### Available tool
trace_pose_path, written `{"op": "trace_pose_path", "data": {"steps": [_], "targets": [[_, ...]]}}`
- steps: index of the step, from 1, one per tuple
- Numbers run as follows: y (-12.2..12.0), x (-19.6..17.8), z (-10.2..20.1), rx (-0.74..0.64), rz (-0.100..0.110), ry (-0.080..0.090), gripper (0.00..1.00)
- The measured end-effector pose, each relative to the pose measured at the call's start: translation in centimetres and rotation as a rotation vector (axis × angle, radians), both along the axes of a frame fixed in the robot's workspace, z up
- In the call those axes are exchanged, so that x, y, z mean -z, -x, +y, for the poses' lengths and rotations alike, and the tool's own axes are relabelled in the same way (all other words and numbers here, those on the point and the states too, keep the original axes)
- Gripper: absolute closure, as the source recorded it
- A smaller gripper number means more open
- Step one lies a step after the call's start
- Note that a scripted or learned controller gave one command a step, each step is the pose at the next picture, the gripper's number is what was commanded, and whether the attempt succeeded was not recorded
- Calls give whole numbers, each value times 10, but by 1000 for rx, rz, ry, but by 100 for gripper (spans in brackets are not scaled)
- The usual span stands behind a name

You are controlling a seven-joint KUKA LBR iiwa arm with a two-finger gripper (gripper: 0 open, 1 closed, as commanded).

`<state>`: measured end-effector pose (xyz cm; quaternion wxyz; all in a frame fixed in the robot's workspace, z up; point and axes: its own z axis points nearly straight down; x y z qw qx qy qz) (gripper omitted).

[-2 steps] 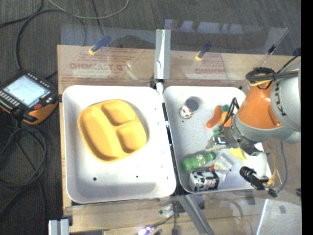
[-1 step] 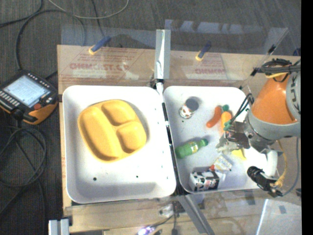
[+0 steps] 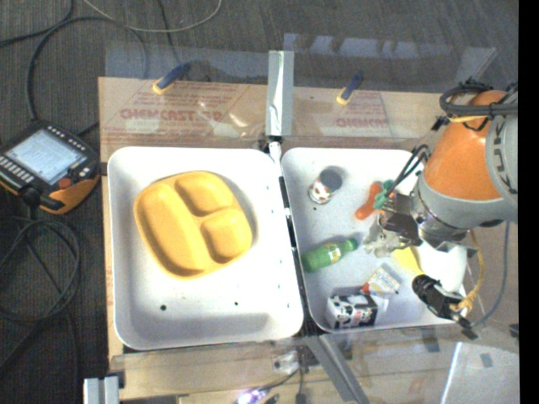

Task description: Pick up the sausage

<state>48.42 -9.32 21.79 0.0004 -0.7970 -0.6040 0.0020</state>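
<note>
Arm low over the right bin, sausage lying free beside it.

The arm (image 3: pixel 472 162) reaches in over the right bin's (image 3: pixel 296 251) right edge, and its gripper (image 3: pixel 389 234) hangs near the bin's middle; whether it is spread or pressed together cannot be told from this slant. The sausage (image 3: pixel 370 200), orange, lies tilted on the bin floor toward the far right part, just beside the gripper and apart from the bin's edges. A green bottle (image 3: pixel 328 254) lies on its side near the bin's left edge, a small can (image 3: pixel 323 188) stands toward the far left corner, and a black-and-white carton (image 3: pixel 352 310) sits at the near edge. In the left bin (image 3: pixel 126 310) a yellow tray (image 3: pixel 194 223) with compartments rests near the middle.
</note>
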Motion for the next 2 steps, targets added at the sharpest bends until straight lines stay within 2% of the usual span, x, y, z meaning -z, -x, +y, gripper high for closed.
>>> {"op": "trace_pose_path", "data": {"steps": [1, 2], "targets": [[-25, 26, -20, 143, 0, 0, 100], [-80, 53, -51, 99, 0, 3, 100]]}}
